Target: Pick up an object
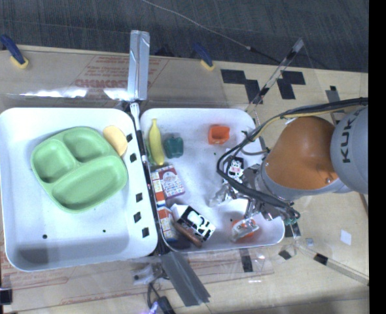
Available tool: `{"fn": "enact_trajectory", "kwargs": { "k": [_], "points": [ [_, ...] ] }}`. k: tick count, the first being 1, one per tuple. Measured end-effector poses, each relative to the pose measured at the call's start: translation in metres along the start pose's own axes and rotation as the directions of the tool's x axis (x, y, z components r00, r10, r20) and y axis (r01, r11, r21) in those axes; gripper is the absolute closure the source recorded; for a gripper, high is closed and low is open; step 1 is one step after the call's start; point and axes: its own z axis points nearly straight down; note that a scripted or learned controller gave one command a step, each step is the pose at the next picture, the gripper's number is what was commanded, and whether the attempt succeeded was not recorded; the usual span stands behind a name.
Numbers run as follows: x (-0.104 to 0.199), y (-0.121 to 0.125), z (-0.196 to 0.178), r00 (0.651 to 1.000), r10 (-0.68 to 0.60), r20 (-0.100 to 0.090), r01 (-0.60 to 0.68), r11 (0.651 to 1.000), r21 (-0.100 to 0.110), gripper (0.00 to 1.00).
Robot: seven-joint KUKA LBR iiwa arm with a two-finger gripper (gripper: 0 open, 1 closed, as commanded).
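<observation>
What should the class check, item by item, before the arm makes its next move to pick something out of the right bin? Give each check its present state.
1. Gripper is over the right bin: ok.
2. Jaws open or shut: cannot tell, the wrist and cables hide them.
3. Something held between them: cannot tell.
4. A target lies close by: ok, a small red object sits just below the gripper near the bin's lower rim.
5. Banana and green cup are apart from the arm: ok, they lie near the bin's left wall.
6. Orange cup is not under the arm: ok.
</observation>
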Motion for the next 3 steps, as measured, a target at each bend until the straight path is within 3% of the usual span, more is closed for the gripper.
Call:
{"fn": "enact_trajectory", "kwargs": {
  "k": [1, 2, 3],
  "points": [
    [-0.046, -0.018, 0.000, 0.991, -0.133, 0.002, 0.133, 0.991, 0.001, 0.00],
    [-0.003, -0.002, 0.000, 0.987, -0.160, 0.000, 0.160, 0.987, 0.000, 0.00],
    [-0.077, -0.020, 0.000, 0.882, -0.472, 0.002, 0.472, 0.882, 0.002, 0.00]
  ]
}}
